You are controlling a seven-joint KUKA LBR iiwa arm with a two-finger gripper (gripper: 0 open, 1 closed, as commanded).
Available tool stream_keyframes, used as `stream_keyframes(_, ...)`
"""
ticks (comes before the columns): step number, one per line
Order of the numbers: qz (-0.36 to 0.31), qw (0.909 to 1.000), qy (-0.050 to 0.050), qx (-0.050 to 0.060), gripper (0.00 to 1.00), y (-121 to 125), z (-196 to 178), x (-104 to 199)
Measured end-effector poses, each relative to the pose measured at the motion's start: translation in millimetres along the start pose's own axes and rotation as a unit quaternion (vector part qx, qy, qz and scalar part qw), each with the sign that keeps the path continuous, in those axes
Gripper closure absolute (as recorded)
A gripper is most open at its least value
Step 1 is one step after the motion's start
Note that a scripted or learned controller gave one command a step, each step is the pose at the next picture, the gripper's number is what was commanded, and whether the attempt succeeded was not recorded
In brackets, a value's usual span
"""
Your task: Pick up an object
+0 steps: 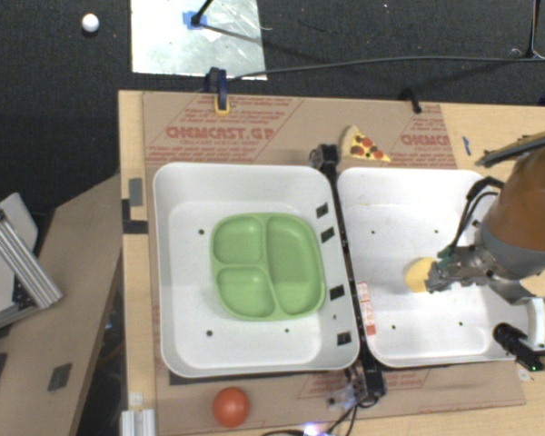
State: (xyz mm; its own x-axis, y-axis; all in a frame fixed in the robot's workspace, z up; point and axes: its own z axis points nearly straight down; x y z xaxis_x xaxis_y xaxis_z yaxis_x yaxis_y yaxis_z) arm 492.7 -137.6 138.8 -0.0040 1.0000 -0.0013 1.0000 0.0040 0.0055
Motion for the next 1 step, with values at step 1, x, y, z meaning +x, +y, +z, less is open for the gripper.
stream_keyframes(1,0.0,1.0,0.0,-0.001,1.0,-0.3,-46.8,-8.2)
